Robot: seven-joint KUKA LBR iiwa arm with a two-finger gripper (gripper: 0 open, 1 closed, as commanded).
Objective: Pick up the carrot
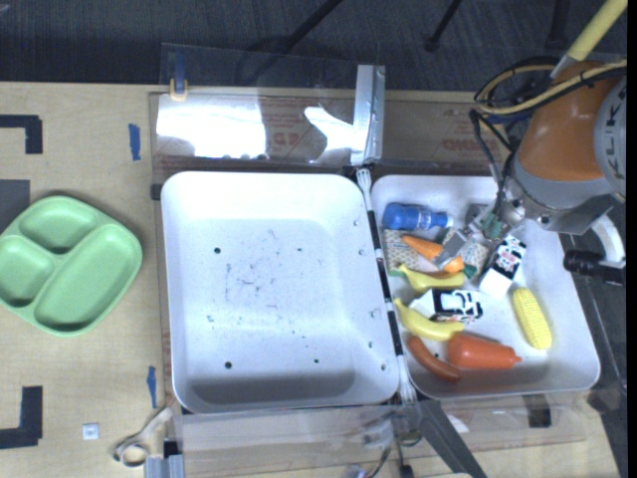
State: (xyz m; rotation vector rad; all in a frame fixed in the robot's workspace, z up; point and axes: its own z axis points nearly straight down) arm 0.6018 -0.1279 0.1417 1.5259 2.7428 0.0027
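The arm runs off the right edge, its jaws too small and cluttered to read over the right bin, and a small carrot lies half buried under other toys.

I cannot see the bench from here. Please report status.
Claw low in right white bin, over clutter. Small orange carrot beside it, not gripped. Yellow banana touching the carrot.
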